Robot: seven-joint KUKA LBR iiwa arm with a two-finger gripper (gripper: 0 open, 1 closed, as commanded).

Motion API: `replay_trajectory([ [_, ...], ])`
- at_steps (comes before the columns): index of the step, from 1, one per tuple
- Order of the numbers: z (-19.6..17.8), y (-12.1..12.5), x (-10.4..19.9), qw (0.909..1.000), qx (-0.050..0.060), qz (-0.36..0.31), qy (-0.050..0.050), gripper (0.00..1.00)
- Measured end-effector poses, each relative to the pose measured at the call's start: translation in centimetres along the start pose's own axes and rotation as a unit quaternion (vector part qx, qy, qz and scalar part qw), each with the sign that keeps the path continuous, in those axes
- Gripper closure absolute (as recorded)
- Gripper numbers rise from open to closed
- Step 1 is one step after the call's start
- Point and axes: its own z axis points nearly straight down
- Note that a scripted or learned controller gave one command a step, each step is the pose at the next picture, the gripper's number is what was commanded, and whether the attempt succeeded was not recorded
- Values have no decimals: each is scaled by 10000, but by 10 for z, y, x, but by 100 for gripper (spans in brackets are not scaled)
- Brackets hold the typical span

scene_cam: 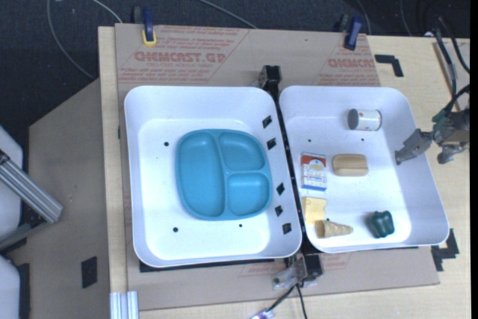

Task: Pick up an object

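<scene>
We're seeing the left bin (142, 183) carrying a blue divided plate (222, 173) mid-floor. The right bin (418, 183) is carrying a carton (314, 172) near its left wall, a tan block (349, 164) at centre, a can (364, 119) by the back edge, and a green pepper (381, 223) plus a cone (331, 228) by the front edge. The gripper (429, 142) is sitting at the right rim w/ nothing in it; we can't tell how far it's spread. Pick not begun, all left to do.

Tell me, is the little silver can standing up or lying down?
Lying down. The silver can rests on its side near the back of the right bin, its round end facing left rather than upward.
</scene>
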Motion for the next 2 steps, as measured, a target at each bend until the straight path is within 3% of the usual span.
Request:
replay_trajectory([
  [1,-6,2,1,10000,-63,-22,-19,0],
  [2,41,8,9,10000,-39,-25,-6,0],
])
